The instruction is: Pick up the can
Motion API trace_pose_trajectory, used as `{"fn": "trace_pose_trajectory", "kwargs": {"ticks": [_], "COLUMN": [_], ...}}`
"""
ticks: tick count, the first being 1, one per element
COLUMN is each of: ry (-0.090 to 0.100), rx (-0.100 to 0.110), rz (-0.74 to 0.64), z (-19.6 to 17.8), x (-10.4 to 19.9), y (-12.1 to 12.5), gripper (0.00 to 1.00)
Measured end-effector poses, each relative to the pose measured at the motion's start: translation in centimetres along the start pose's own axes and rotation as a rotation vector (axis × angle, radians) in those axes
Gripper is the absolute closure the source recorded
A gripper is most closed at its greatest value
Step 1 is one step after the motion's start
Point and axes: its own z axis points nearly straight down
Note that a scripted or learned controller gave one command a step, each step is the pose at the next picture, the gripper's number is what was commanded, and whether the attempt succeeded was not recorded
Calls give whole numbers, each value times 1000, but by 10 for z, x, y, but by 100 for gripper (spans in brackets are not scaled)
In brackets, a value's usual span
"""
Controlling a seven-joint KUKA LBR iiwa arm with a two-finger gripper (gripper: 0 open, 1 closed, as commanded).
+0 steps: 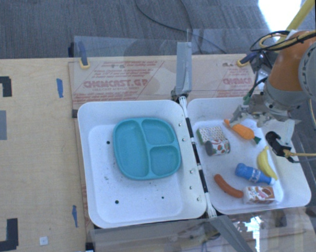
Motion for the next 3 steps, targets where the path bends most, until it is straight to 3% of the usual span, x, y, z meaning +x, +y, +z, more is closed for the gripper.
{"fn": "trace_pose_trajectory", "kwargs": {"ticks": [1,2,3], "ry": [11,12,14], "rx": [28,22,30], "rz": [-72,-70,-197], "z": [34,22,-87], "x": [16,16,1], "y": [3,5,18], "gripper": [0,100,100]}}
